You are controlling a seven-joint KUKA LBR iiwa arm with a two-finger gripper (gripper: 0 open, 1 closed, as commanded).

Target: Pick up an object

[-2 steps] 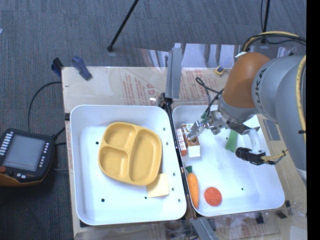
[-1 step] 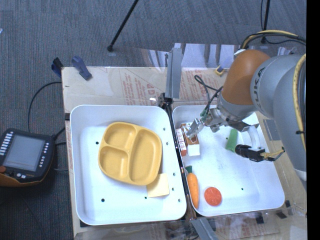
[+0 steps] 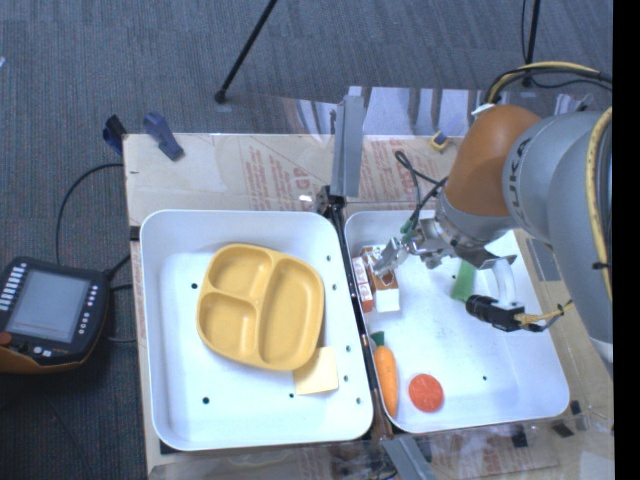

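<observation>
Far left, off the worktop [image 3: 240, 168]: a handheld control pendant [image 3: 50, 313] on the dark floor, cable looping up toward the worktop's corner.

In the left bin [image 3: 165, 258]: a yellow divided plate [image 3: 262, 306] with three compartments, sitting near the middle, slightly turned. Touching its lower right edge, a pale yellow flat square [image 3: 319, 373]. Bare white floor all round the plate, widest along the left and bottom walls.

In the right bin [image 3: 520, 388]: hard against the left wall, a small red-and-white carton [image 3: 362, 283] and a white-and-brown box [image 3: 385, 288] side by side. Below them, an orange carrot [image 3: 386, 378], lying lengthwise just beside the same wall. Near it to the right, a flat red round piece [image 3: 426, 392]. Higher up, a green object [image 3: 463, 283], partly hidden under the wrist.

Reaching in from the right at a slant: grey arm with orange band [image 3: 495, 158], wrist low over the upper half of the right bin. Gripper [image 3: 392, 253] pointing left, just above the white-and-brown box; cannot tell whether spread or closed, nor whether touching the box.

Open floor in the right bin's lower right quarter, well apart from carrot and red piece.
</observation>
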